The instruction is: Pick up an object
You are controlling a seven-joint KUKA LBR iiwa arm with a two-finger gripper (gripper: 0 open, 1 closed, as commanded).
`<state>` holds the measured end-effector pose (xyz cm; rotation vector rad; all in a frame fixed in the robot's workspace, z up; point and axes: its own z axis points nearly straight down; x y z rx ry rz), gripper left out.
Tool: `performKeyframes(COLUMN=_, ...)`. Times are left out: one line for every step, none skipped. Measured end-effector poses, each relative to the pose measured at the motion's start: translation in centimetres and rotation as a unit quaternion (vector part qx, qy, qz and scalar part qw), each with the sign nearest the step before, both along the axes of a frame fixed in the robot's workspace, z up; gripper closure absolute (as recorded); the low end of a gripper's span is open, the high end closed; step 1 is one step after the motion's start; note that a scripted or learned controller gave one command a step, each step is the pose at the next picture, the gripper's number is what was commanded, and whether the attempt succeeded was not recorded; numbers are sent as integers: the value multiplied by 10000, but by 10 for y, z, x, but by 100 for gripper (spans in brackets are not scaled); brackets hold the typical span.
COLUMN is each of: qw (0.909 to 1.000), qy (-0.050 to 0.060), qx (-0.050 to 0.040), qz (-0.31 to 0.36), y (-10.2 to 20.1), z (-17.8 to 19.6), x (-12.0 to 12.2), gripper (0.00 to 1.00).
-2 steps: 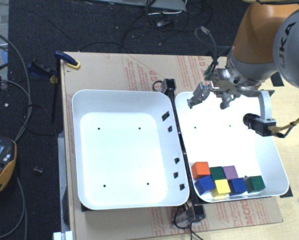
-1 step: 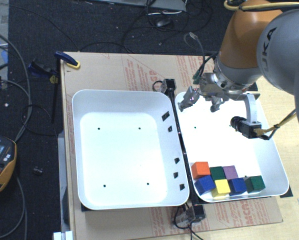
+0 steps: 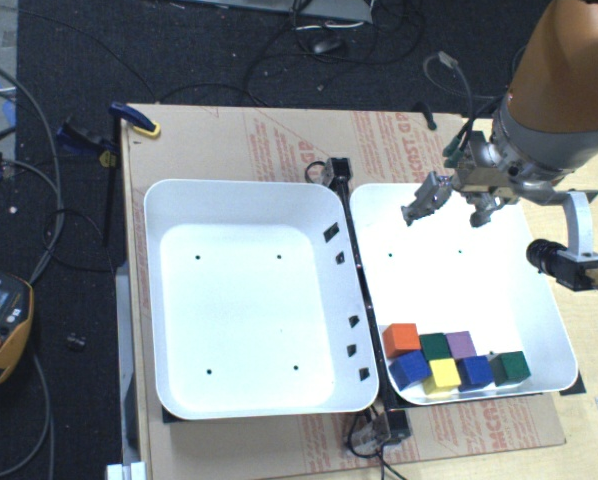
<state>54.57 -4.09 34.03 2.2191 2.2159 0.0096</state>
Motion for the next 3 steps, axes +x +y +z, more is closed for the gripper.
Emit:
performKeyframes(qw=10000, qy=67, qx=-3, qz=14, y=18, z=-60, x=3, gripper=0)
performKeyframes(qw=10000, qy=51, qx=-3, qz=16, y=37, z=-78, x=61, gripper=0)
performKeyframes(qw=10000, qy=37, qx=1, qz=17, y=59, z=-62, x=45, gripper=0)
